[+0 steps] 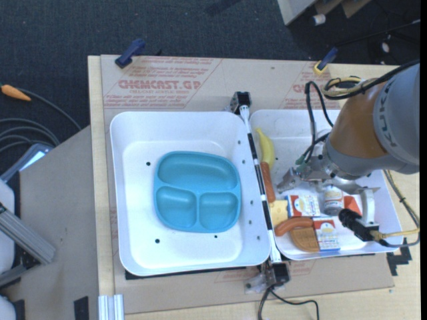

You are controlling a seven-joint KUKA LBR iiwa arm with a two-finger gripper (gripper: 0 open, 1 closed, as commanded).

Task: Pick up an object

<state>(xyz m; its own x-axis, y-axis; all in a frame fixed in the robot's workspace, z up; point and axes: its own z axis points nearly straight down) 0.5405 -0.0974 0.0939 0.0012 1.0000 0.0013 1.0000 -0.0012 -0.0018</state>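
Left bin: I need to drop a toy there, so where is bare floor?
Bare white floor rings the blue divided plate in the left bin, widest along its left wall and near edge. The right bin is crowded with food items under the arm.

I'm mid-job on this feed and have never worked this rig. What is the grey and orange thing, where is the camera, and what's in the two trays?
The single camera is fixed above the bench, looking down at a slant. The grey and orange thing is the robot arm, reaching in from the right over the right bin. Its gripper sits low among the items there; the arm hides whether it holds anything. That bin holds toy food: a yellow banana, a red-orange sausage, a cheese piece, small printed cartons and a brown slice. The left bin holds a blue divided plate.
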